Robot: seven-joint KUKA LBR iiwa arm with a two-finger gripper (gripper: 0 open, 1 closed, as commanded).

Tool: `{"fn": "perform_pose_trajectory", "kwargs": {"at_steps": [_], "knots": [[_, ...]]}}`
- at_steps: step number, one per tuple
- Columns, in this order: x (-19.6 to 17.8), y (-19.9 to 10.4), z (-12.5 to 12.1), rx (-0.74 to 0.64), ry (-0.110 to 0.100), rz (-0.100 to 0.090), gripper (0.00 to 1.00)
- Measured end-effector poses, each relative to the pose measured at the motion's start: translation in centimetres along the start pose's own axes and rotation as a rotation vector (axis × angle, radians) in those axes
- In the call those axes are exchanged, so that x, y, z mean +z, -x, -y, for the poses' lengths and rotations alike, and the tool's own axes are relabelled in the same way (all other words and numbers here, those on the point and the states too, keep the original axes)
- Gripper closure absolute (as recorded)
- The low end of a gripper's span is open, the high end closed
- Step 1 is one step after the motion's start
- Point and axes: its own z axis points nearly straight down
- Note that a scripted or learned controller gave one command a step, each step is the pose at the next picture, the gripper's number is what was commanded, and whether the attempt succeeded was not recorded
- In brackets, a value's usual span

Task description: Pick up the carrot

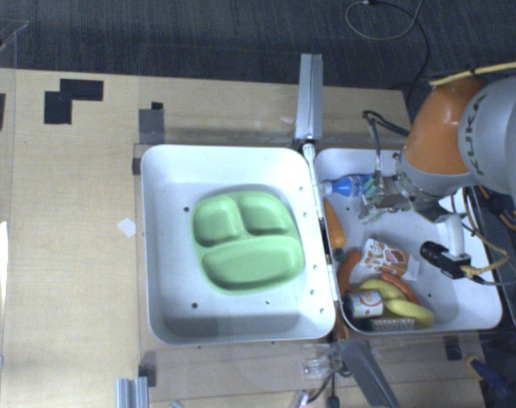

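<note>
Nearest the camera, a banana (404, 308) lies in the right bin's (487, 313) near corner, with a can (365, 304) to its left. Farther along that bin's left wall lies the carrot (334, 226). Above the far end, right of the carrot, hangs my gripper (378, 204); whether it grips anything I cannot tell. A green tray (247, 238) sits in the left bin (168, 253).

A robotics lab: a pale wooden bench (70, 253) carries two white bins (155, 253) bolted between metal brackets (309, 100), black marker patches (70, 99) stuck on its top, loose cable (394, 15) trailing over dark carpet (198, 15) (office-style), and an industrial arm (470, 134) reaching in.
</note>
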Motion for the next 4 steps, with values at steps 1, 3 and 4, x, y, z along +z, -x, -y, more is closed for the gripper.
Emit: {"fn": "perform_pose_trajectory", "kwargs": {"at_steps": [1,3,4], "knots": [[-8.1,4.4,3.5,-0.152,-0.001,0.001,1.00],[-22.5,10.7,8.7,-0.190,0.001,0.003,1.00],[-12.9,6.8,1.0,-0.080,-0.003,0.000,1.00]]}}
